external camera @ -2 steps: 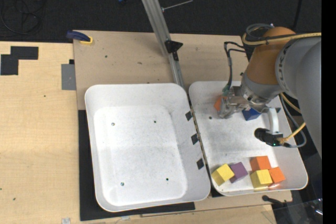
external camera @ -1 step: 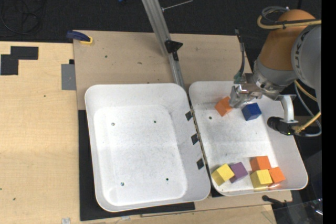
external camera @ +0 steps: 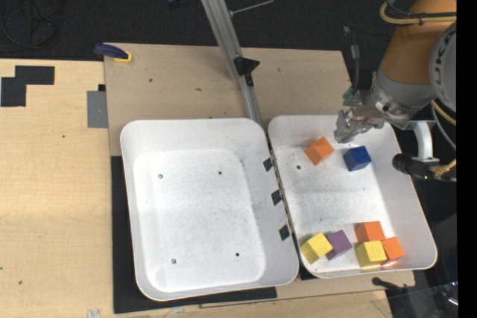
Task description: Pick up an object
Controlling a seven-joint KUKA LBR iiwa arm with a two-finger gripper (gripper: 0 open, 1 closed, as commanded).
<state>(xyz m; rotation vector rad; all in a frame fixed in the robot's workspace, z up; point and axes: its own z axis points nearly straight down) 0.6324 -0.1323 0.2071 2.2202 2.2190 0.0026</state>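
In the right bin [external camera: 402, 194] an orange cube [external camera: 320, 150] and a blue cube [external camera: 357, 158] lie near the far end. My gripper [external camera: 347, 129] hangs over the bin's far edge, just above and between these two cubes, slightly nearer the blue one. Nothing shows between its fingers. Near the bin's front corner sits a cluster: a yellow cube [external camera: 317, 245], a purple cube [external camera: 338, 241], two orange cubes [external camera: 370, 231] [external camera: 393, 247] and another yellow cube [external camera: 370, 254].
The left bin [external camera: 195, 208] sits beside the right one, with black clips [external camera: 276, 196] along the shared edge. A slanted aluminium rail [external camera: 223, 30] rises behind the bins. The arm's grey and orange body [external camera: 417, 48] fills the upper right.
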